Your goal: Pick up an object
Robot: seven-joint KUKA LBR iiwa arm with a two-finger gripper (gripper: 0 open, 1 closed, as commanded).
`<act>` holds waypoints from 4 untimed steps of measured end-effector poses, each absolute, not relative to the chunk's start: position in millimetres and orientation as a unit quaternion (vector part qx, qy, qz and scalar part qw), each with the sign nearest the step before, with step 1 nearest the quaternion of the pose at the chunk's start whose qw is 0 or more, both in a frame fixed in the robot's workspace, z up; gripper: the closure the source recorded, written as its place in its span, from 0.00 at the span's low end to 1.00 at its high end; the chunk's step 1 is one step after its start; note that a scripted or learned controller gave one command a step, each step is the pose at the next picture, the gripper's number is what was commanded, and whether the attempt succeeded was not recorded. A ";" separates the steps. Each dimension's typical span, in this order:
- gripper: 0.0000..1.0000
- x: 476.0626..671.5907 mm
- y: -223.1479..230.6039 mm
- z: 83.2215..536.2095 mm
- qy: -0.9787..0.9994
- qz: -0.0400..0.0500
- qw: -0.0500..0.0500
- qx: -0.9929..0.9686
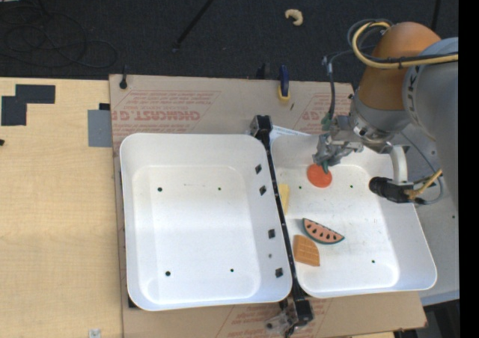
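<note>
- Directly under the gripper (327,158) sits a small round orange-red object (319,176), flat-looking and plain in colour, on the floor of the right bin (404,262).
- Its top edge meets the gripper's tip in this slanted view; whether they touch or the tip hangs just above cannot be told.
- Whether the claw is open or closed cannot be told either, since the tip is a small grey mass against the white bin.
- Counted in the right bin: one orange-red round piece, one watermelon slice (322,232), one tan wedge (306,250), and one pale yellow piece (284,197).
- From the gripper, the watermelon slice lies nearer the camera, well apart from the tip, showing a red face with dark seeds and a green rind.
- Just beside that slice, nearer still to the camera, lies the tan wedge.
- On the side away from the arm, the yellow piece rests against the black divider (271,209) where the two bins meet.
- Beyond that divider sits the left bin (142,179), one of two white bins in all.
- One arm (408,75), grey with an orange band, reaches in over the right bin's far corner.
</note>
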State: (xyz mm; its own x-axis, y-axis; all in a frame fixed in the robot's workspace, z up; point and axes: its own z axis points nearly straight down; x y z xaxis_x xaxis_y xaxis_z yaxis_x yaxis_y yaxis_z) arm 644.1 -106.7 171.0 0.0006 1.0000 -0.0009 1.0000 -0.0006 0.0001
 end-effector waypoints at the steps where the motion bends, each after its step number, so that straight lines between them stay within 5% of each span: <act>1: 1.00 643.0 -81.7 145.7 0.708 -0.001 -0.002 0.706; 3: 1.00 642.9 -104.6 93.4 0.707 -0.002 -0.002 0.707; 4: 1.00 646.0 -13.2 194.3 0.710 0.004 0.001 0.704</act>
